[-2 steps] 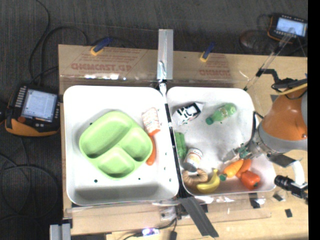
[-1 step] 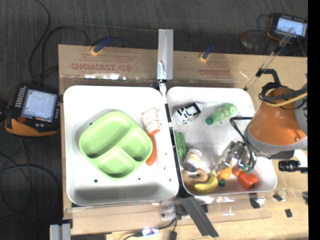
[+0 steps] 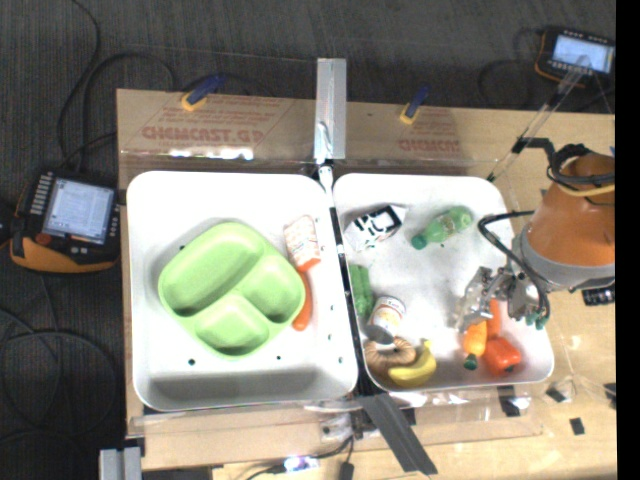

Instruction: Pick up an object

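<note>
The likeliest target, a small orange carrot-shaped toy with a green tip [image 3: 475,340], lies in the near right corner of the right-hand shallow white bin [image 3: 440,190], touching a red-orange pepper-shaped toy [image 3: 502,354] on its outer side. Both sit pressed toward the bin's wall, probably because loose pieces slide to the low edges. The metal two-finger gripper [image 3: 484,298] hangs just above and slightly behind the carrot, wrist tilted down into the bin from the right; whether its jaws are spread or closed I cannot tell, and nothing is visibly held between them. Further out, a yellow plastic banana [image 3: 415,366] rests against the front wall, with a small printed can [image 3: 388,313] beside it and a green plastic bottle [image 3: 442,226] toward the back. The left white bin [image 3: 160,193] carries a lime-green divided tray [image 3: 230,286].
</note>
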Motion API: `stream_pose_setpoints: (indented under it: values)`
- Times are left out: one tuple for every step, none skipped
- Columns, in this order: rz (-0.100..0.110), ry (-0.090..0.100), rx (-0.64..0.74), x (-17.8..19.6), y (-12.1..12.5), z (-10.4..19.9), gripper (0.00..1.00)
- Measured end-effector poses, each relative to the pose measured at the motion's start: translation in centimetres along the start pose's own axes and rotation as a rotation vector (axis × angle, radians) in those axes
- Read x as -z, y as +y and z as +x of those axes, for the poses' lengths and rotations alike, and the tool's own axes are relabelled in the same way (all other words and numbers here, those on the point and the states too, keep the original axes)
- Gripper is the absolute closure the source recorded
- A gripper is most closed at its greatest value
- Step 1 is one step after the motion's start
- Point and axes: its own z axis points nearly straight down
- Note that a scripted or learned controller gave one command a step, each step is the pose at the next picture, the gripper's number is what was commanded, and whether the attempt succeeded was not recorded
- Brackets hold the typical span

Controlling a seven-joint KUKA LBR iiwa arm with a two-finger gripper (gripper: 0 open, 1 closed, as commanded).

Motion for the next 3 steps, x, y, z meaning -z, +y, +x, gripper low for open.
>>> stream_pose_setpoints:
  values:
    - [0.0, 0.008, 0.359, 0.1, 0.6, -3.8, 1.0]
    - [-0.004, 0.009, 0.694, 18.0, 0.9, -5.0, 1.0]
    - [-0.006, 0.011, 0.801, 11.9, 0.8, -4.3, 1.0]
